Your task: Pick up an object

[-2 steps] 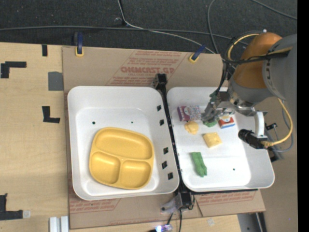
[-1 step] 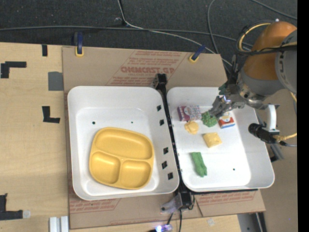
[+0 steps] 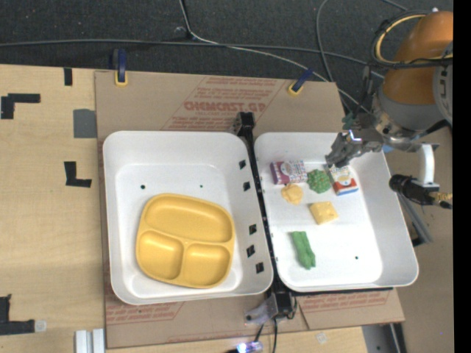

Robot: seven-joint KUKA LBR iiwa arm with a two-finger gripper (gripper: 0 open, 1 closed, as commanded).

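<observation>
Seeing yellow divided tray [image 3: 185, 240] in my left bin [image 3: 118, 153], toy foods [image 3: 302, 249] in right bin [image 3: 394, 267], gripper [image 3: 340, 155] above them, can't tell its fingers' spread.

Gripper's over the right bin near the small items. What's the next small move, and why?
Probably lower straight down. The gripper hangs above the right bin, just over the red and white item and beside the green broccoli piece. Nothing shows between its fingers, so a short descent onto that nearest item seems the likeliest way to a grasp.
</observation>
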